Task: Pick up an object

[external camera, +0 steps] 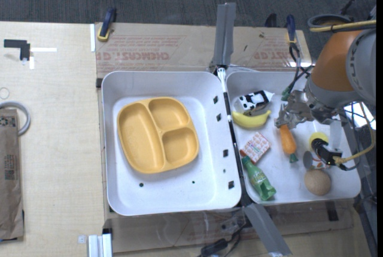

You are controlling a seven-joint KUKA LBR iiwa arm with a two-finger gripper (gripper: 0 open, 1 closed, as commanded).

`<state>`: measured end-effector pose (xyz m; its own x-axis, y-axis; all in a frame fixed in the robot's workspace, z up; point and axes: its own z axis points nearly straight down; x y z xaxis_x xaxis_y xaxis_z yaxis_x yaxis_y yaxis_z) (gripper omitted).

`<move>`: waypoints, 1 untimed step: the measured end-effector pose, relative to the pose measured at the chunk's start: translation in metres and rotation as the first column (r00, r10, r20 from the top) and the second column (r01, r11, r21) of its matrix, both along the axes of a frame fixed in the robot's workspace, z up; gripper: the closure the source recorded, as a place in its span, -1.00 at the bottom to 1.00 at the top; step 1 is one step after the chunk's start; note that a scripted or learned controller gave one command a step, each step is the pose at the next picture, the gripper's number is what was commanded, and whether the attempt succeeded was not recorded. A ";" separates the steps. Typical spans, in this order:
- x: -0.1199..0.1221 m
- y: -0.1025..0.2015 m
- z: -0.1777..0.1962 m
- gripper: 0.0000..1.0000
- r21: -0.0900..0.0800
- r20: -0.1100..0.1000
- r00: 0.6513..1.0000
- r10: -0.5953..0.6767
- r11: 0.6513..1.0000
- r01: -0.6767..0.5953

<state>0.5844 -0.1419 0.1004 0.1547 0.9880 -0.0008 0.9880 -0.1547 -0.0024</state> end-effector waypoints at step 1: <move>0.015 0.071 0.102 1.00 -0.001 0.001 0.995 -0.098 0.995 0.098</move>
